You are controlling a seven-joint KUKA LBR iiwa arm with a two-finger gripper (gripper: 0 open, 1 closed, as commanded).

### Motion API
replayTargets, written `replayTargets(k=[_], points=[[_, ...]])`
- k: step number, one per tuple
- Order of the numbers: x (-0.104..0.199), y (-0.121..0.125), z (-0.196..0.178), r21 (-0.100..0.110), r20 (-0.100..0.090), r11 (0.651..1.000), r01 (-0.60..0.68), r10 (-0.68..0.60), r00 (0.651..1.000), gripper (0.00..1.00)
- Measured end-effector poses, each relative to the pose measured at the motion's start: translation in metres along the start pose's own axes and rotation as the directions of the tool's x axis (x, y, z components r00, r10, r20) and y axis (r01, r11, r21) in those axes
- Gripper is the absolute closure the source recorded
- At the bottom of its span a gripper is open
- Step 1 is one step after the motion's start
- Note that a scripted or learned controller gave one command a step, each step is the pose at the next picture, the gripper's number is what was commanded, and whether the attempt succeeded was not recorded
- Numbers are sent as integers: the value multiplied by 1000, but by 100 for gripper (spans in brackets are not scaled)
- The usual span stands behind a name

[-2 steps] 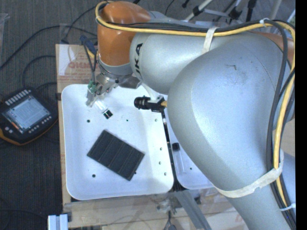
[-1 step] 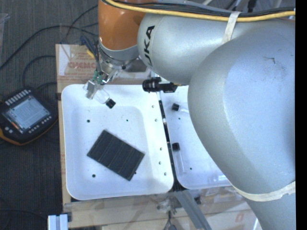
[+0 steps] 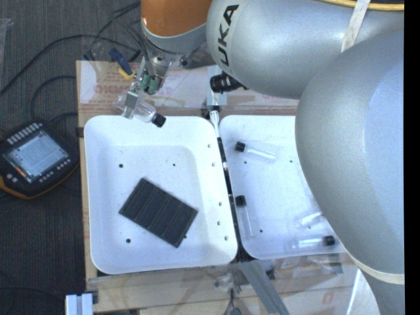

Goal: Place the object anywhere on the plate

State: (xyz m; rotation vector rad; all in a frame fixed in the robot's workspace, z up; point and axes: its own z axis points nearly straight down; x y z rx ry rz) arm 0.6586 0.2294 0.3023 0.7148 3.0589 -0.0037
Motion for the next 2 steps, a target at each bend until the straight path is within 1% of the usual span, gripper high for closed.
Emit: replayTargets(k=[1,2], points=[[3,2,11,-3,-2,905,425,-425,905,100],[14,-3,-130,-5,5,480,877,-877,480,100]])
